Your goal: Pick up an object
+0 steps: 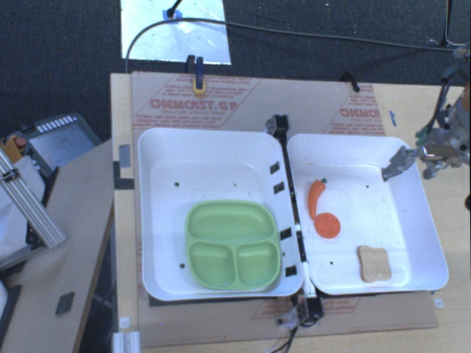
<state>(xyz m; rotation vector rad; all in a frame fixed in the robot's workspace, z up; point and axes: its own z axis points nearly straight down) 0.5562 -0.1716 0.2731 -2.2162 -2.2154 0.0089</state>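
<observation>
Over the right bin's (423, 219) far right corner, the gripper (401, 162) hangs, its state impossible to tell. An orange carrot (316, 195), a tomato slice (328, 225) touching it, and a bread slice (374, 263) lie well apart from it. Risk: closing on the touching pair could nudge both aside.

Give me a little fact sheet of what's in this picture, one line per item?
left bin: holds a green divided plate
right bin: holds an orange carrot, an orange-red round piece touching its lower end, and a toast slice near the front
gripper: over the right bin's far right corner, apart from the items
bench: brown board under both bins
</observation>
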